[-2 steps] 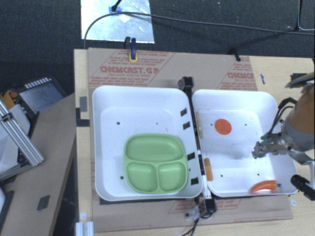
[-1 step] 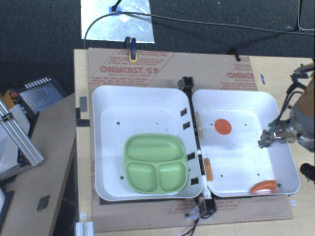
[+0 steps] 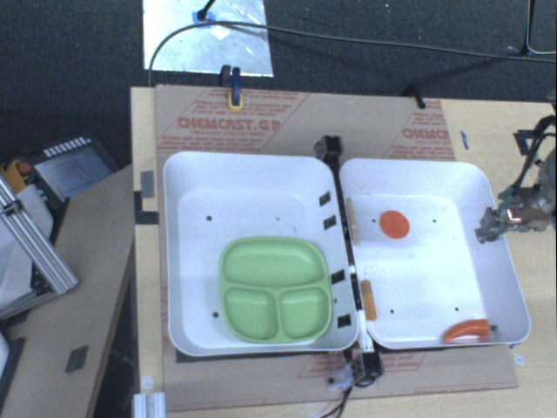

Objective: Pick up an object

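Scene: two white bins side by side on a tabletop (image 3: 287, 111), seen from above at a slant.
Left bin (image 3: 187, 190): holds a green three-part tray (image 3: 274, 287) lying flat toward its near side.
Right bin (image 3: 487, 273): holds an orange disc (image 3: 395, 225) toward the far middle of its floor, an orange wedge (image 3: 467, 330) in the near right corner, and a thin brown stick (image 3: 368, 300) along the left wall beside the divider.
Pincer (image 3: 489, 226): at the right rim of the right bin, about level with the disc; it looks to sit over or just outside the wall.
Pincer state: too small and blurred to tell how it is set; nothing can be seen held in it.
Key relation: the disc lies to the pincer's left across open bin floor, apart from it; the wedge lies nearer the camera along the same right wall, also apart.
Long axes: the disc is round, so approach angle matters little; the wedge runs roughly left to right; the stick runs along the divider.
Judgement: the grasp is not yet made; the disc seems the plainest target, standing clear of walls, while wedge and stick are crowded by the bin sides.
Risk: a flat disc may slip under the tips.
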You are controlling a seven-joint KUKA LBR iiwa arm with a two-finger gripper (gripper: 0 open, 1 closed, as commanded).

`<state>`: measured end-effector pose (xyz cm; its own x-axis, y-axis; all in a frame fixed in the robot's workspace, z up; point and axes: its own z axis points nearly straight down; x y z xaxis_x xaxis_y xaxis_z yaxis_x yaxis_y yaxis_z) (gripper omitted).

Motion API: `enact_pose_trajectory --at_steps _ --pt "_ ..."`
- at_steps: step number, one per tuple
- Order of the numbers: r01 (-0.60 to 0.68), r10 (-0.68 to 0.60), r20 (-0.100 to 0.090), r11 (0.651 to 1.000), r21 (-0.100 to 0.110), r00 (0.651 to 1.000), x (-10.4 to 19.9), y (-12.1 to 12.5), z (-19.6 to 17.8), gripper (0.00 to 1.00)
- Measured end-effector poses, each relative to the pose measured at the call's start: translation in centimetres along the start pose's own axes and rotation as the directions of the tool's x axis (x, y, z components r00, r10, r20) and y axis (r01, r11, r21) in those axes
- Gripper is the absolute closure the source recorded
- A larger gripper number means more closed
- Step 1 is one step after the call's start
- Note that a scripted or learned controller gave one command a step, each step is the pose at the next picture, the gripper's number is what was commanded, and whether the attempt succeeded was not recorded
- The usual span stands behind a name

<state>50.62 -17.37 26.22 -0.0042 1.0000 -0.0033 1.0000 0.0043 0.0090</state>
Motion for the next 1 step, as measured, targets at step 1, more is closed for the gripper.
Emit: enact_pose_trajectory --at_steps 1 --pt "0.004 -0.004 -0.004 1.000 0.007 1.000 4.33 -0.47 0.71 1.00"
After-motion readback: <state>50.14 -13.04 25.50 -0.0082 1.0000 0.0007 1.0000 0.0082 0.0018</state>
